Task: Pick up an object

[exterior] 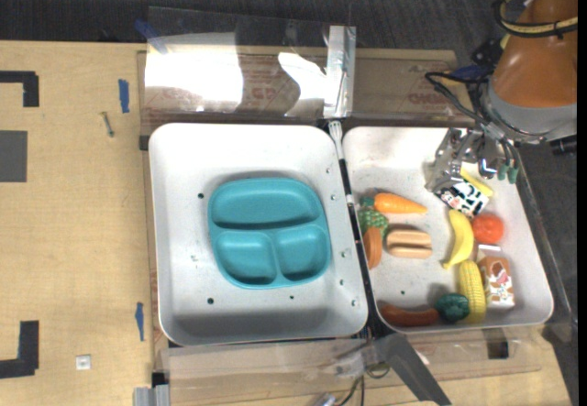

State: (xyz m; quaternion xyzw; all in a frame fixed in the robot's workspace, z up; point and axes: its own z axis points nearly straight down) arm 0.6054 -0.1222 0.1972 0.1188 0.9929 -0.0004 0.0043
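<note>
White right bin [537, 299] holds the toy food: carrot [400, 203], hot dog [409, 242], banana [459, 238], corn cob [471, 290], tomato [490, 228]. The hand [470, 161] sits low at the bin's upper right, just above a black-and-white carton [466, 197]; whether its jaws are open or closed cannot be told (metalwork is cluttered). Advised: centre over the carton, descend straight, close squarely, avoiding the adjacent banana.
</note>
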